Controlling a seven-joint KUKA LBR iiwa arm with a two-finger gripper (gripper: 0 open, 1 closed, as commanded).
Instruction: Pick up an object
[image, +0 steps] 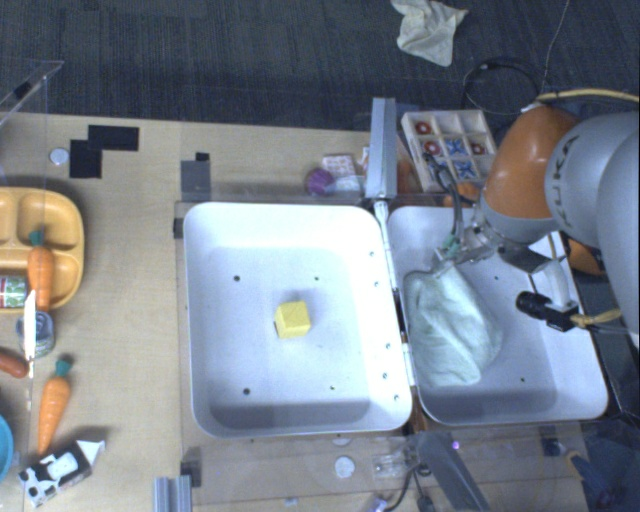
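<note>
One yellow block lies in the left bin; at three o'clock, the gripper touches a pale cloth, grip unclear.

Bench: pale wooden bench top, dark carpet beyond its far edge.
Bins: 2 shallow white plastic bins side by side, left bin, right bin, rims touching at centre.
Left side of bench: yellow compartment tray; orange toy carrot; black-and-white cow-pattern carton.
Far left: 2 black flat blocks; small white disc.
Behind the bins: purple round item; box of red and blue tiles.
</note>
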